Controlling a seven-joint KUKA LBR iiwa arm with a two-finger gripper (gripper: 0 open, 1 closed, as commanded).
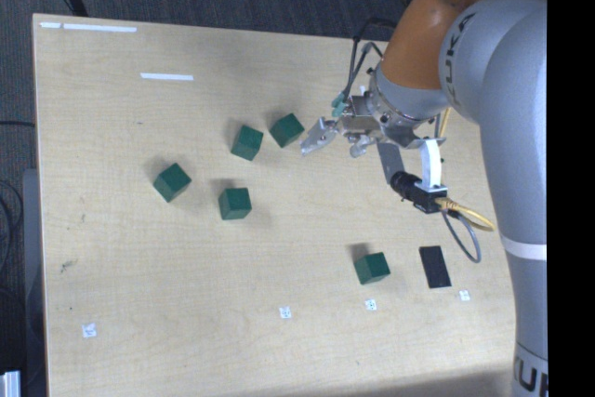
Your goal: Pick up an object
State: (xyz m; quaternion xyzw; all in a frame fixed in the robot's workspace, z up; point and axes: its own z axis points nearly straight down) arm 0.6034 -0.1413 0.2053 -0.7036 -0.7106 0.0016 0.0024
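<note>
Nearest green cube (286,129) lies just left of the claw (319,137), tilted on the tan board (139,293), not between the fingers — nothing held. Whether the fingers stand apart or together, cannot tell. A second cube (246,142) sits just beyond the first. My judgement: centre over the near cube, match its rotation, descend straight — avoid nudging the neighbour.
</note>
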